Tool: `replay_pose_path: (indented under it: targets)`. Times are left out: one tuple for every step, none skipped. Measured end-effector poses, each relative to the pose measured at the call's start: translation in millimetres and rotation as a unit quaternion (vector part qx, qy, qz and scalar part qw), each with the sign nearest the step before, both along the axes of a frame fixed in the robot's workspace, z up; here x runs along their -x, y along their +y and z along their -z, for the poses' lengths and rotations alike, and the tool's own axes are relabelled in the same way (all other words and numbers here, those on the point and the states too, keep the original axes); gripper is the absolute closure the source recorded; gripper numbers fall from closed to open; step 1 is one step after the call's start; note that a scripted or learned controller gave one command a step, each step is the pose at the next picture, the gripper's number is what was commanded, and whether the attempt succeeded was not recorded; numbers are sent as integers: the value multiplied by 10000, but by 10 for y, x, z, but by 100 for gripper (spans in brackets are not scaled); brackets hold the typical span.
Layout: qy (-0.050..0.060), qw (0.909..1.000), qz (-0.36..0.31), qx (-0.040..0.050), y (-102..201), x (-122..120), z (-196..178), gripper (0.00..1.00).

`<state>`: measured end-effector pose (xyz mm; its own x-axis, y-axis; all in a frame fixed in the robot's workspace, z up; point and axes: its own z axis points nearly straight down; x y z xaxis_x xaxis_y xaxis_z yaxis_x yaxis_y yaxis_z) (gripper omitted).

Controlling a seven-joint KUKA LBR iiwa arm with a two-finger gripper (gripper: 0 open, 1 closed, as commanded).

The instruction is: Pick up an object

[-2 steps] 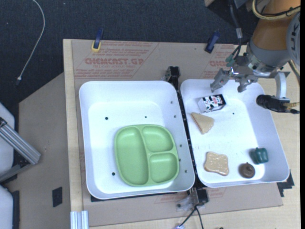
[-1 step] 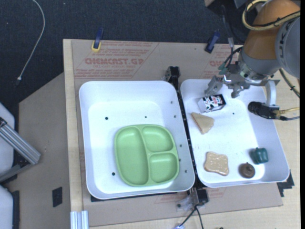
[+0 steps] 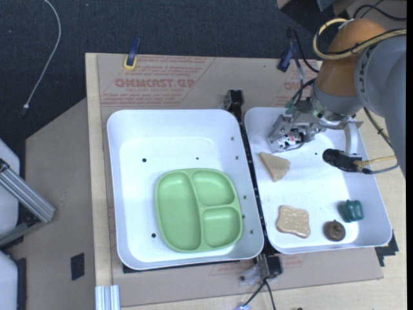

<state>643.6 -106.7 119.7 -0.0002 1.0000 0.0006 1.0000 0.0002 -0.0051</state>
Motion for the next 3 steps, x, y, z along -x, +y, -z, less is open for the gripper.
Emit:
replay_pose_path:
  targets:
    - [-111, 9999, 9, 42, -38, -51, 99, 0]
    - [-152, 9999, -16, 14, 14, -80, -9, 100]
    - [-49, 10000, -6, 9, 33, -134, -449, 100]
